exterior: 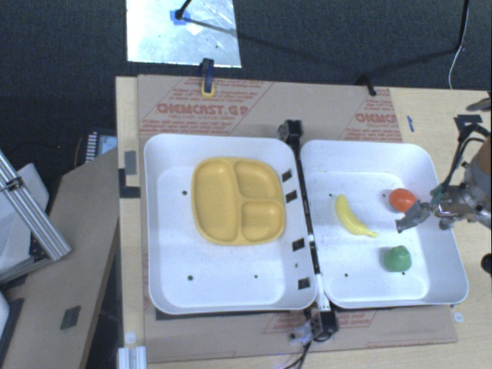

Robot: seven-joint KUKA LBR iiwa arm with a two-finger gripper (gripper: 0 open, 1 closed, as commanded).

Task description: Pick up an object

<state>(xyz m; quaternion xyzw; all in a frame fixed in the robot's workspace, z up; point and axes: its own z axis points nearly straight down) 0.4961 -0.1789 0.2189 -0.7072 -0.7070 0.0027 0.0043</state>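
The bench (254, 98) carries two white bins side by side. The left bin (169, 283) holds a yellow divided plate (237, 200) at its centre. The right bin (361, 164) holds three pieces: a yellow banana (354, 216) left of centre, a green round object (397, 259) toward the near right corner, and an orange-red round object (401, 199) by the right edge.

The gripper (421, 212) reaches in over the right edge of that bin, with one dark finger (411, 218) showing just beside the orange-red object and above the green one. Whether the jaws stand open or closed cannot be told; nothing is seen held between them.

Judgement: the step in hand is the approach. The orange-red object is the nearest candidate. A sound grasp calls for centring over it and descending straight, since a round piece close to the bin wall may roll or slip aside.

The arm is largely cut off at the frame's right, and the second finger is not distinguishable.
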